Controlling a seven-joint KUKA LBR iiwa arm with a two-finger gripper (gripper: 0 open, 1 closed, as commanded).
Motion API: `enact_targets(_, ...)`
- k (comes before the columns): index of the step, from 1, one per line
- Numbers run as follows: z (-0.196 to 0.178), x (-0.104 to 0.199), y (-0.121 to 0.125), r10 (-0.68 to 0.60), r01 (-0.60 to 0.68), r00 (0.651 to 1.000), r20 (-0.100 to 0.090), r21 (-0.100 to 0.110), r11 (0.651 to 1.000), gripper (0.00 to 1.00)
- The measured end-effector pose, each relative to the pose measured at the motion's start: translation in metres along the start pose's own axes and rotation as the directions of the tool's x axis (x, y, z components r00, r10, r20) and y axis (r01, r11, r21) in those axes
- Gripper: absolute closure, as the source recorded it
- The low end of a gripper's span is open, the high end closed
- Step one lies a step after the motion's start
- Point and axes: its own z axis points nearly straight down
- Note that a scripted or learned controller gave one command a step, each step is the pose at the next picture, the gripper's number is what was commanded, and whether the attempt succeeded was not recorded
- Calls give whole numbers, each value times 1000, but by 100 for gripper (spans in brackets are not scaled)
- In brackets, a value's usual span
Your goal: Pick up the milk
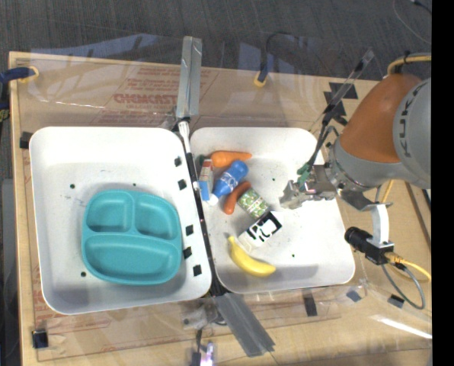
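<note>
A small black-and-white milk carton [263, 226] is seen lying tilted on the floor of the right-hand shallow white bin [330, 259], near the bin's centre. At its ten o'clock a green patterned can [252, 202] lies just beside it, possibly touching; at its seven o'clock, close by but apart, a yellow plastic banana [250, 258] is found. Further toward eleven o'clock a blue bottle [230, 179] and an orange carrot-shaped toy [231, 158] are clustered. In the left bin a teal divided plate [132, 236] is held.

The two-finger gripper [297, 194] is poised at the carton's two o'clock, near but apart from it, with nothing between its fingers; whether it is spread or closed cannot be told.

The carton is judged light and fairly stiff, though its walls could dent under a hard squeeze, and its printed surface may be slick. A hold across its two flat opposite faces, mid-body, is judged best, on the side away from the can.
</note>
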Motion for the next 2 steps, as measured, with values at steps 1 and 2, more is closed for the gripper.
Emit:
enact_targets(1, 91, 33, 2, -72, 72, 997, 1, -4, 997, 0)
enact_targets(2, 75, 82, -46, -122, 122, 993, 0, -1, 993, 0)
